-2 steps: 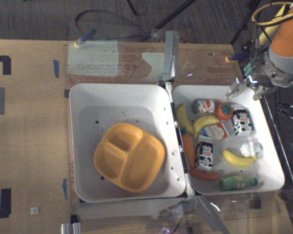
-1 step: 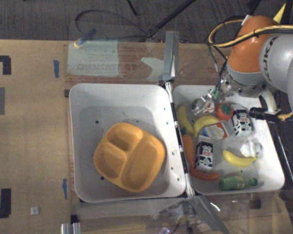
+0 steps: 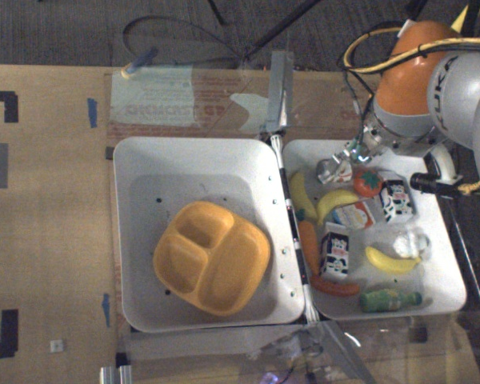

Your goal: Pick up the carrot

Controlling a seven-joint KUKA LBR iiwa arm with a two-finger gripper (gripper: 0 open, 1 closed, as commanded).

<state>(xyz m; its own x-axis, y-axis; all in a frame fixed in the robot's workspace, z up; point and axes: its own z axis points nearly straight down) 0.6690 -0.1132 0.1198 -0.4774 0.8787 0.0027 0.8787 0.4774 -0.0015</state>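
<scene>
Orange and slender, the carrot (image 3: 308, 246) lies along the left wall of the right bin (image 3: 448, 282), hemmed in by a banana (image 3: 302, 194) above it, a milk carton (image 3: 335, 254) just to its right and a red pepper (image 3: 334, 288) at its lower end; farther right sit another banana (image 3: 336, 202), a tomato (image 3: 366, 182), a second carton (image 3: 396, 200), a third banana (image 3: 390, 261) and a green bottle (image 3: 390, 299), while the left bin (image 3: 144, 174) bears a yellow tray (image 3: 212, 257). The gripper (image 3: 340, 168) hangs over the right bin's upper part, well apart from the carrot, and its small, blurred tips leave me unable to tell how it is set.
</scene>
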